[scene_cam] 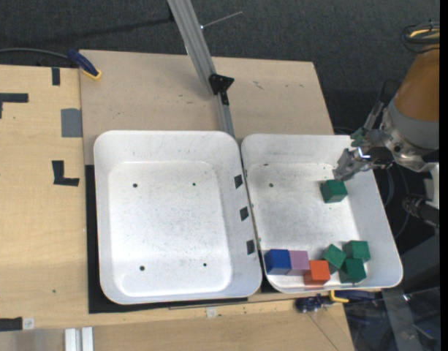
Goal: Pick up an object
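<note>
**Lone green block sits just under the jaws, clear of the pile**

The jaws [349, 162] hang over the far right part of the right bin [282, 146], just above and beside a single green block [333, 191]. Whether they are parted or closed cannot be told from this slanted look, and nothing shows between them.

The block looks small, rigid and light, probably wood or plastic with smooth flat faces. It should bear a firm pinch without harm, best taken across two opposite sides. It lies tilted to the bin walls, so the wrist may need turning.

It stands well apart from the cluster in the near corner: blue block [278, 260], purple block [299, 260], orange block [319, 270] and three more green ones [353, 269]. The bin's right wall is near. The left bin [107, 152] lies alongside on the worktop [150, 86].
</note>
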### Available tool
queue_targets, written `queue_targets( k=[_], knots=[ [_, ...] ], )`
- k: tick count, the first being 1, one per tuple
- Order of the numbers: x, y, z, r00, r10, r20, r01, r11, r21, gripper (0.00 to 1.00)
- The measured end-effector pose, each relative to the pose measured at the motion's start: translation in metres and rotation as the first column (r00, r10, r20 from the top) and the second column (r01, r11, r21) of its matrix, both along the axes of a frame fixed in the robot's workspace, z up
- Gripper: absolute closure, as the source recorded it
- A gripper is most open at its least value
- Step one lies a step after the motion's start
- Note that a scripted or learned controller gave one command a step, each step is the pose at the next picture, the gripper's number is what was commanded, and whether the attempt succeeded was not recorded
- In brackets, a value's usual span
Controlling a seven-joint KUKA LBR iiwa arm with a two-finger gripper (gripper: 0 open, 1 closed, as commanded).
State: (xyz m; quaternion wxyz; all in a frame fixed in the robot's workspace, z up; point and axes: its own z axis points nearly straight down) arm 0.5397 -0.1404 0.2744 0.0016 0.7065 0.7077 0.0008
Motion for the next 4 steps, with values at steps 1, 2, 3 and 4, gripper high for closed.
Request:
queue_targets(
  k=[1, 2, 3, 4],
  knots=[
    [0.002, 0.057, -0.015, 1.0, 0.004, -0.005, -0.004, 1.0, 0.002, 1.0],
    [0.012, 0.121, -0.021, 1.0, 0.006, -0.005, -0.006, 1.0, 0.003, 1.0],
    [0.018, 0.175, -0.037, 1.0, 0.005, -0.007, -0.005, 1.0, 0.002, 1.0],
    [0.023, 0.229, -0.05, 1.0, 0.005, -0.006, -0.005, 1.0, 0.001, 1.0]
  ],
)
